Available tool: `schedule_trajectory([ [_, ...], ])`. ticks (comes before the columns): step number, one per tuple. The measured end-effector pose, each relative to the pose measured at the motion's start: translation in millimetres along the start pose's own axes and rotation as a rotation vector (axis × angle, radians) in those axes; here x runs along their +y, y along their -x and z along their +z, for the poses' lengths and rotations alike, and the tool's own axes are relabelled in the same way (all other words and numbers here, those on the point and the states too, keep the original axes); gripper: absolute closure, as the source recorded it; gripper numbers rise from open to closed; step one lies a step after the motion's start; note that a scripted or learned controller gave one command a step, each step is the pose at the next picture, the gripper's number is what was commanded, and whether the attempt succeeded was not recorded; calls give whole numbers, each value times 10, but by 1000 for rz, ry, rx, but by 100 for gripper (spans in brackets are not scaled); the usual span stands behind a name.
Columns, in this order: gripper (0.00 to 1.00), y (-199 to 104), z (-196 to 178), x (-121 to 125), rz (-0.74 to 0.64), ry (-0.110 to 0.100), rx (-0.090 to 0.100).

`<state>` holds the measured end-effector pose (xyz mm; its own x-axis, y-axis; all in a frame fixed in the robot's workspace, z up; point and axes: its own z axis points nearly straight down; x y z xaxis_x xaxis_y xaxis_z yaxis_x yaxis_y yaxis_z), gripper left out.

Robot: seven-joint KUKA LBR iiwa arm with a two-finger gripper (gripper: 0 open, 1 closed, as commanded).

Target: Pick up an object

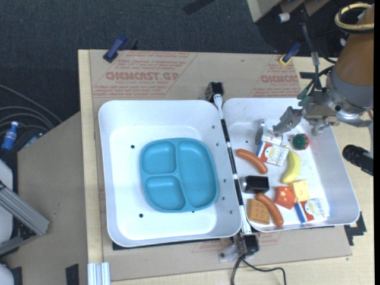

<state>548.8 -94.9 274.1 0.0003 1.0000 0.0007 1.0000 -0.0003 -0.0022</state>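
Sausage (270, 209) and waffle (257, 211) lie at the right bin's (344, 177) near edge. Above the carton (274, 153) hangs the gripper (285, 123), holding nothing, its spread perhaps narrow. Best to centre over one item, clear of neighbours, then descend.

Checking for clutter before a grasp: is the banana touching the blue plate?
Apart. The camera view shows the banana in the right bin and the blue plate in the left bin, with the divider between.
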Motion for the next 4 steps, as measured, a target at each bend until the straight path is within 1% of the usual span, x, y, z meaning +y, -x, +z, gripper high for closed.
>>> schedule_trajectory([
  [1, 0, 286, 1410, 82, 0, -1, 0],
  [2, 0, 159, 1891, 791, -1, 3, -1],
  [3, 100, 161, 1781, 800, 0, 6, -1],
  [4, 100, -345, 888, 289, -2, 2, 1],
])
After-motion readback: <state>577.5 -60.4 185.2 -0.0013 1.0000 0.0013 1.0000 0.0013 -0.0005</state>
